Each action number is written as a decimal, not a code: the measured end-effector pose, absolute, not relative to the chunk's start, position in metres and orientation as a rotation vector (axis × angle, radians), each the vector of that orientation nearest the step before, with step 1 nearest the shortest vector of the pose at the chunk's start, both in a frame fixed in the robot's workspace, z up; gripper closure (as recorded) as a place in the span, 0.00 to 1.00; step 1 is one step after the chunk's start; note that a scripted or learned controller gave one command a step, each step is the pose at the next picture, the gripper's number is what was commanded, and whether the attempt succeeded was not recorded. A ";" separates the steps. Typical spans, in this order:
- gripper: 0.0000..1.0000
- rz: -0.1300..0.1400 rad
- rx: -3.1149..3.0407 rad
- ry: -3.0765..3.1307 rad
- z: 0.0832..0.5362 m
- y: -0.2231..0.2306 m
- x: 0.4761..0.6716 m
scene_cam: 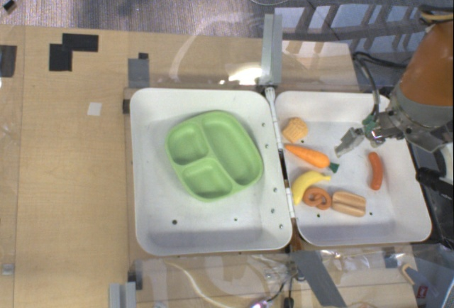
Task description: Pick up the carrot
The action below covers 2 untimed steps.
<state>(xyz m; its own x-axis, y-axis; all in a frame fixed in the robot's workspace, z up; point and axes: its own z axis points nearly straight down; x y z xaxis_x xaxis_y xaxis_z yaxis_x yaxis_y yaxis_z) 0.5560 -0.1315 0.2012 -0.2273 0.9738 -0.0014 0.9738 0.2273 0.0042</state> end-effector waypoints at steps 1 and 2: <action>0.00 0.010 1.483 2.753 0.091 -0.112 0.595; 1.00 0.017 1.479 2.750 0.103 -0.110 0.598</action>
